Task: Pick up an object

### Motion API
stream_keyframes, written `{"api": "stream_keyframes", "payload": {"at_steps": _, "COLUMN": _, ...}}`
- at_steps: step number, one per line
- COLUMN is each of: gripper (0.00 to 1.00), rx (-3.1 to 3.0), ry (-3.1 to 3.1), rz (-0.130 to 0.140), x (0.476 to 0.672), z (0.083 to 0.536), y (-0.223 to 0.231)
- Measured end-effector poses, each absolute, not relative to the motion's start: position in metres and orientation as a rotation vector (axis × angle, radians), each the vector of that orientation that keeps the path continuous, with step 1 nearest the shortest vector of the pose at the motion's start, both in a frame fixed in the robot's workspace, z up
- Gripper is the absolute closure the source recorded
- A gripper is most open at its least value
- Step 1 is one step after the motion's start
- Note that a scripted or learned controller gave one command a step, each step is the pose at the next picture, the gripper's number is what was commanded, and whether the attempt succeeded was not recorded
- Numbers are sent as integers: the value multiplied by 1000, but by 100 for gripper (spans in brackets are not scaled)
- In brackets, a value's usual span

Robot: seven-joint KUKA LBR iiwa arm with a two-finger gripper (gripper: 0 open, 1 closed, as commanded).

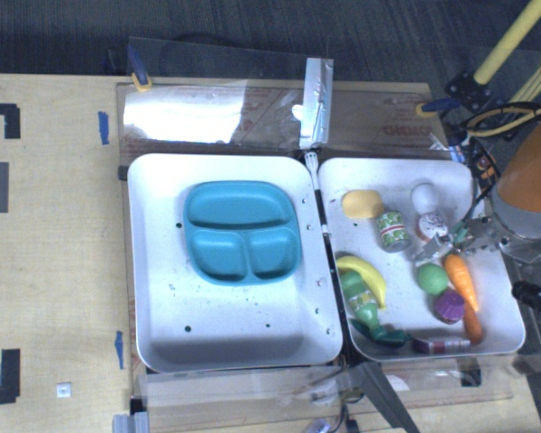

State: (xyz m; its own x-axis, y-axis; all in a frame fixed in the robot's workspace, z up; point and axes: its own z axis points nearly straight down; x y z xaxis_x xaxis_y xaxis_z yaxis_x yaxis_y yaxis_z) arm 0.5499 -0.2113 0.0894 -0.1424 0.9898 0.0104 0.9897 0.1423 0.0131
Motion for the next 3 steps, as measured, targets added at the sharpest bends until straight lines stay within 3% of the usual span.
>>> {"api": "stream_keyframes", "payload": {"at_steps": 1, "gripper": 100, "rx": 2053, "ry": 2366, "rz": 18, "x": 550, "z": 100, "y": -215}}
{"api": "stream_keyframes", "payload": {"at_steps": 3, "gripper": 100, "rx": 2251, "ry": 2188, "rz": 6, "x": 630, "z": 193, "y": -82}}
